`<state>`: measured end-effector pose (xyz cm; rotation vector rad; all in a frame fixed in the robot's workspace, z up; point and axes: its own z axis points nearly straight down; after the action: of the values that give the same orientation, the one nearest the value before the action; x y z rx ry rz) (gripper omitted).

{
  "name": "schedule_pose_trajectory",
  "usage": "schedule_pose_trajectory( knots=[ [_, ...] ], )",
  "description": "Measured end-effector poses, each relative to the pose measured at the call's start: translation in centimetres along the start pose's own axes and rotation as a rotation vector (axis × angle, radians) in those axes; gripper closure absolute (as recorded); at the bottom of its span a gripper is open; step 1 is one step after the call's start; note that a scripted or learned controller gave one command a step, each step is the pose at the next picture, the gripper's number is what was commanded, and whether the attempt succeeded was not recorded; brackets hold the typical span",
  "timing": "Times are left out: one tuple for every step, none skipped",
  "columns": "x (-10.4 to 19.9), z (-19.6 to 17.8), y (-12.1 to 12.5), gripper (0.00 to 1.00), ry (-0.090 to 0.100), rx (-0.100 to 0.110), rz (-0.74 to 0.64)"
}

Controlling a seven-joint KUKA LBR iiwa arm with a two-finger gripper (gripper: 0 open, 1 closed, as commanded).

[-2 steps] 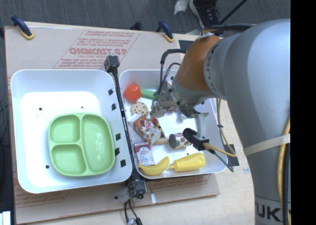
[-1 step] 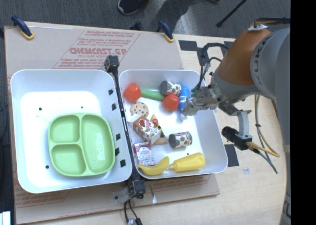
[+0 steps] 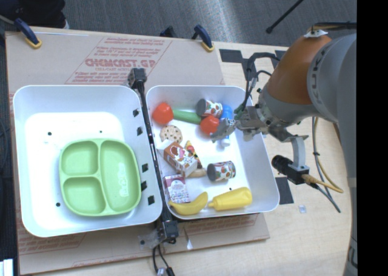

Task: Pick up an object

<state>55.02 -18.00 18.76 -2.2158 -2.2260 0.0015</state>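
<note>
The gripper (image 3: 227, 128) is low over the right bin (image 3: 262, 168), near its right wall, and I cannot tell the state of it from here. Just beside it lie one blue thing (image 3: 227, 113) and one red ball (image 3: 209, 125), smooth and round; whether it touches them is not clear.

Further out there is one green stick (image 3: 187, 116) with an orange-red round end (image 3: 162, 113), one small printed can (image 3: 211, 108), and one second can (image 3: 221, 171), lying on its side. I count also one round cookie (image 3: 171, 133) with dark spots, one printed carton (image 3: 182, 158), one flat packet (image 3: 177, 189), one banana (image 3: 189, 204) and one yellow bottle (image 3: 231, 199), both glossy.

The left bin (image 3: 36, 111) holds one green tray (image 3: 100, 176) with three compartments and soft corners. Both bins are white, shallow, with rounded edges, and they stand on a brown cardboard sheet (image 3: 115, 62).
</note>
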Motion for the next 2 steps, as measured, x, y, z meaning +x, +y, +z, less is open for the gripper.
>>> schedule_pose_trajectory(
  knots=[
    [4.7, 9.7, 1.6, 0.00, 0.001, 0.005, -0.004],
    [4.6, 8.6, 1.7, 1.00, 0.000, 0.005, -0.006]
  ],
)
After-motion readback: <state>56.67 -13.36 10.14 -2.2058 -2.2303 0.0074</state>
